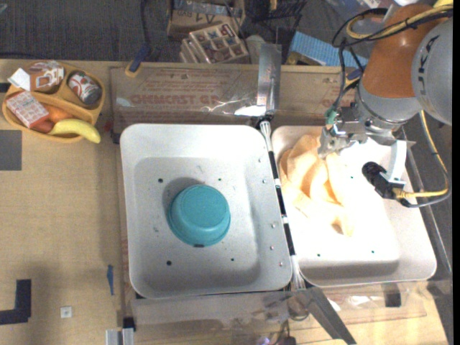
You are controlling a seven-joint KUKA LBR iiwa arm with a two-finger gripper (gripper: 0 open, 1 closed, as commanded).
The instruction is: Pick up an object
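Two white bins sit side by side on the wooden surface (57, 221). The left bin (144, 149) has a blue-green bowl (200, 214) in it; the bowl is upside down, near the middle of the bin floor, and nothing touches it. The right bin (410, 261) has a soft cloth (313, 182) in it, pale yellow and orange; the cloth is bunched up on the left side of that bin, close to the wall next to the other bin, and it runs from the back of the bin to about the middle.

The grey arm (438, 77) comes in from the right, with its orange band (392, 60) up high; the claw (333, 141) points down at the back of the right bin, right at the top right edge of the cloth. The claw looks like it meets the cloth there; I cannot tell if the claw is apart or together, and I cannot tell if it has hold of the cloth.

Far off on the left of the surface is a yellow tray (11, 110); a banana (75, 129) lies along its front edge, with small boxes and tins behind it.
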